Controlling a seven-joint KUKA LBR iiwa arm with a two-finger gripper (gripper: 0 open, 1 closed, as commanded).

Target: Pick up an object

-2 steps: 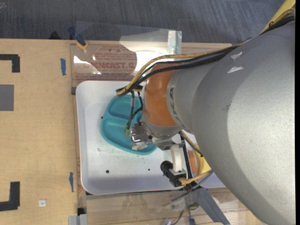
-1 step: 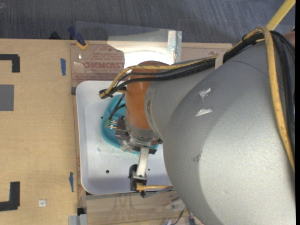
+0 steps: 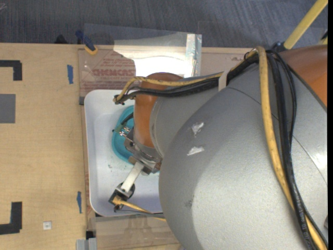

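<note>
Teal round object [image 3: 119, 144] near middle of white bin [image 3: 99, 165], just under gripper [image 3: 131, 146], sticking out toward bin wall away from arm; whether gripper is open or closed, cannot tell.

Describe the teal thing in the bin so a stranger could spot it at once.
Find the white bin left of the big grey arm. Midway up it, against the arm's orange band, a round teal thing peeks out, half hidden. Nothing else showing in that bin is teal.

A teal, rounded object [image 3: 119, 142] lies on the floor of the white bin [image 3: 99, 191], near its left wall, partly hidden
</note>
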